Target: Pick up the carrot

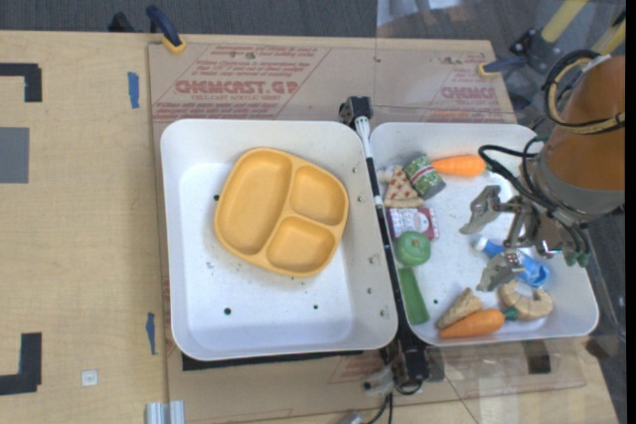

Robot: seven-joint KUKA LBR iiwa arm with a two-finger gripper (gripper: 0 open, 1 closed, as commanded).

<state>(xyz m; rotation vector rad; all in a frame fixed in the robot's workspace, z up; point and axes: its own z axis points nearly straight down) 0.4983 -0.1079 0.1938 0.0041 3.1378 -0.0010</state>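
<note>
We see two carrots in right bin (pixel 581 313). One carrot (pixel 458 166) at bin's far side, another (pixel 474 323) at near edge. Gripper (pixel 505 235) hangs between them, fingers spread, holding nothing. Carrot looks light, hard, smooth, maybe slippery. We grab across thick middle.

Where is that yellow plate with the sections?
The yellow divided plate lies in the left white bin, left of the toy-filled right bin.
</note>
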